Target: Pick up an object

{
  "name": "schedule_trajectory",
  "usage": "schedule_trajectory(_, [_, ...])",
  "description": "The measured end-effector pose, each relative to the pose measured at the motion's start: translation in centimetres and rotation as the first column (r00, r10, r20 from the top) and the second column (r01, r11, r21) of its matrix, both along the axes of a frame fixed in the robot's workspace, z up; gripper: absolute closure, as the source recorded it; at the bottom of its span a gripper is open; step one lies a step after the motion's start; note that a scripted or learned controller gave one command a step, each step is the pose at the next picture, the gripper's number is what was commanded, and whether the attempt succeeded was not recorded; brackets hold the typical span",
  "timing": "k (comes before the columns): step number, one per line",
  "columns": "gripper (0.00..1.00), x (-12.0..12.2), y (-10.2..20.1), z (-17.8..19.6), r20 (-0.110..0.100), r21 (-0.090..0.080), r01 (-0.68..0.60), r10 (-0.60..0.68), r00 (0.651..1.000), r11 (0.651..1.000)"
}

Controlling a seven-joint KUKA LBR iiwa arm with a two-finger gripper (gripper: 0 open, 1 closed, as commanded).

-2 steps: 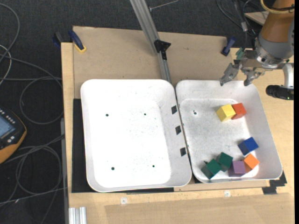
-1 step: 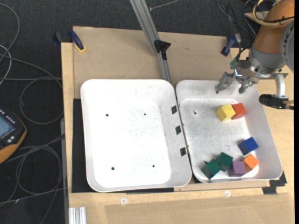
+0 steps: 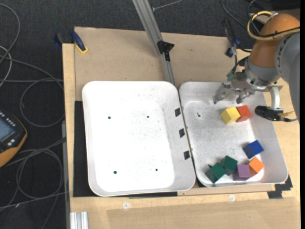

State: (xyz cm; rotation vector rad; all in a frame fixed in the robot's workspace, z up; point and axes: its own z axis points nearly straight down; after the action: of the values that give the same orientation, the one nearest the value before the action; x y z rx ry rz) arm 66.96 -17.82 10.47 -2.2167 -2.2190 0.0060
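Note:
My gripper point(image 3: 229, 96) hangs over the far edge of the right bin point(image 3: 205, 142), its two grey fingers spread open with nothing between them. Just below and to its right lie a yellow block point(image 3: 230, 115) and a red block point(image 3: 243, 112), touching each other. Near the bin's front right corner sit a blue block point(image 3: 253, 148), an orange block point(image 3: 256, 164), a purple block point(image 3: 243, 171) and two green blocks point(image 3: 223, 168).
The left bin point(image 3: 128, 137) lies beside the right one. A slanted metal pole point(image 3: 151, 27) crosses the bench behind the bins. Cables lie on the dark floor at the left.

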Motion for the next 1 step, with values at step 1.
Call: schedule_trajectory(1, [1.00,0.28,-0.02,1.62,0.009,-0.003,-0.001,0.001,1.000,1.000])
